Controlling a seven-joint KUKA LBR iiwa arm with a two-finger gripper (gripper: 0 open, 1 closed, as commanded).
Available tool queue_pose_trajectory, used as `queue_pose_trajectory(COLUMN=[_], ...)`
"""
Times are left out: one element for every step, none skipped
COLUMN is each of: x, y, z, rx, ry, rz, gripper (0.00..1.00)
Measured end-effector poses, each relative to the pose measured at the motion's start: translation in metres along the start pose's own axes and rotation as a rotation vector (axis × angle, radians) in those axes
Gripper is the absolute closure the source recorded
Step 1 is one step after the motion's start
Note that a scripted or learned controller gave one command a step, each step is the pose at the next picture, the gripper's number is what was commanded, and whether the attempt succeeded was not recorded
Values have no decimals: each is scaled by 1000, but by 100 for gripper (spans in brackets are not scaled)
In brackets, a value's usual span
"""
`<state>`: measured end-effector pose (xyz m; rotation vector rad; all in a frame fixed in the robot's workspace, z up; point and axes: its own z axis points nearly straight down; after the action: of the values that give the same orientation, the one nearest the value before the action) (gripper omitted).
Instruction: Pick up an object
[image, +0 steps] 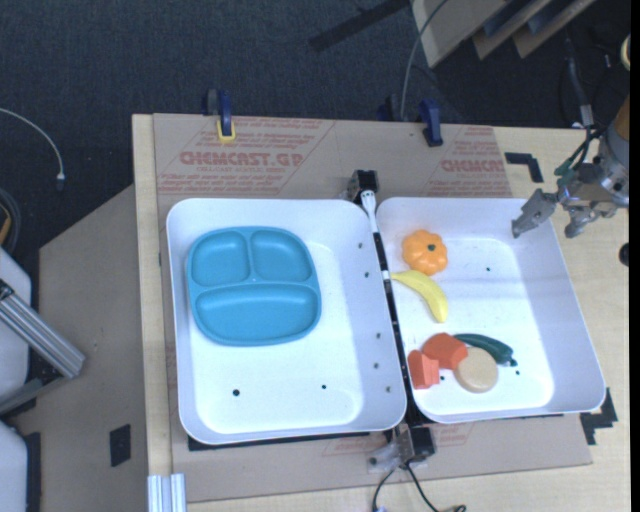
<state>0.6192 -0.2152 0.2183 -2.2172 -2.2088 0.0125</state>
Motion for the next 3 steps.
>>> queue_pose_trajectory(x=[1,-5,-5], y=[3,-5,-4], z=[-9,45,109], rx=[-15,-8,-7], ry=[-3,-1,0], rz=[-4,-3,-4], gripper=[0,0,0])
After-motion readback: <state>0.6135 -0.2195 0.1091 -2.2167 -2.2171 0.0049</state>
